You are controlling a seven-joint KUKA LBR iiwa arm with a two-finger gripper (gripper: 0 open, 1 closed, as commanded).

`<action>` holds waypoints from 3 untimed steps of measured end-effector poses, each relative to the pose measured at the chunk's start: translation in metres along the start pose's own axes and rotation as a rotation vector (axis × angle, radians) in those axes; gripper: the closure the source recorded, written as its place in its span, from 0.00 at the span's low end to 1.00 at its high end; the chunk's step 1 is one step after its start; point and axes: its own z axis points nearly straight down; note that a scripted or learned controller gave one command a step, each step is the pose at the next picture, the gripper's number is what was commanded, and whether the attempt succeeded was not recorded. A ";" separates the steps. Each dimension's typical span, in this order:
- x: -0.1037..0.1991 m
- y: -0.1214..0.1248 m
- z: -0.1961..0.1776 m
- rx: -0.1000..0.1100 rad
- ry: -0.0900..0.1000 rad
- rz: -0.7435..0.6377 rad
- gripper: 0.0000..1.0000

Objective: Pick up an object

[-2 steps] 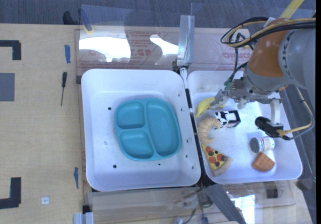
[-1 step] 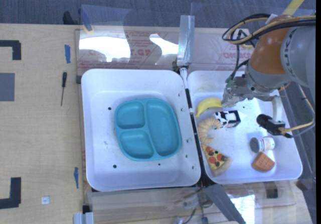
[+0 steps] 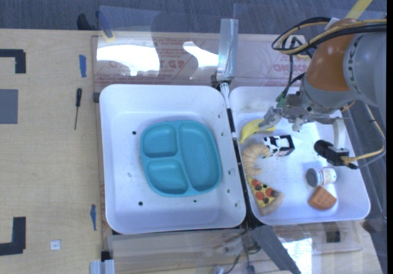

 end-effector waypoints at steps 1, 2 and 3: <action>0.010 0.005 0.032 0.010 0.001 0.001 0.00; 0.010 0.007 0.019 0.003 0.001 0.000 1.00; 0.010 0.007 0.020 0.005 0.001 0.001 0.00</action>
